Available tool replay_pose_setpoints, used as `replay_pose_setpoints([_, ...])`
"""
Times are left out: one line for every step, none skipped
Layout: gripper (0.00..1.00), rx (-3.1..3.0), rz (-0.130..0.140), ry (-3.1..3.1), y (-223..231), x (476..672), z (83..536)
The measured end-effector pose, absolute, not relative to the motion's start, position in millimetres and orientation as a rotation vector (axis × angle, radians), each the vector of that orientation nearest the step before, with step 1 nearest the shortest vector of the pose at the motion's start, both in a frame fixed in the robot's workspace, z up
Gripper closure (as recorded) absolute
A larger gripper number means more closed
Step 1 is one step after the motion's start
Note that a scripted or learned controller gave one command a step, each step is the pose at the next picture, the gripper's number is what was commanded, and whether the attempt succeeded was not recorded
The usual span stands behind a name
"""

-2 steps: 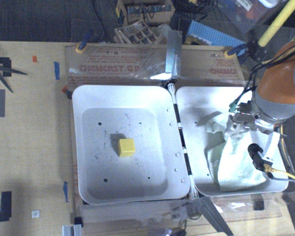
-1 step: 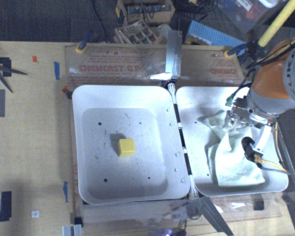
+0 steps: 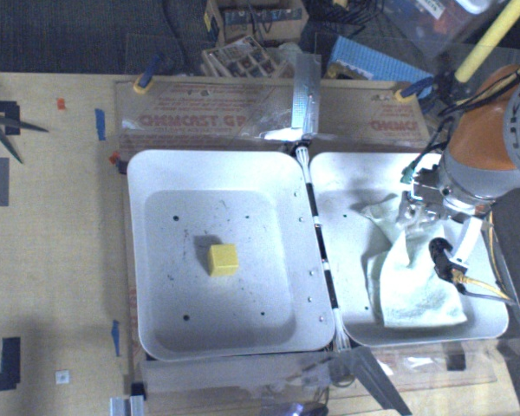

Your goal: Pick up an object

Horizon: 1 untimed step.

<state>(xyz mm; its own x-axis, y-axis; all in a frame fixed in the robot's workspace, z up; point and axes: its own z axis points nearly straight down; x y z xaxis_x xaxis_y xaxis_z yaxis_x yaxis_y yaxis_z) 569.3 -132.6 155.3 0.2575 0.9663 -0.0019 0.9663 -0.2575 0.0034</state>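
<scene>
A small yellow block (image 3: 224,259) lies near the middle of the left bin (image 3: 156,180). In the right bin (image 3: 347,176) a white cloth (image 3: 416,293) is pulled up into a peak at its upper end. My gripper (image 3: 413,219) stands over that peak, below the orange band of the arm, and its fingers are pinched on the cloth's raised tip. The cloth's lower part still rests on the bin floor near the front right corner.
A metal divider (image 3: 316,232) separates the two bins. Cables and a black connector (image 3: 442,258) hang from the wrist over the cloth. Cardboard, boxes and clamps sit behind the bins, and the wooden bench (image 3: 52,232) extends to the left.
</scene>
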Motion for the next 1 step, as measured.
replay_pose_setpoints([1.0, 2.667, -0.002, 1.663, -162.5, 579.6, 98.3])
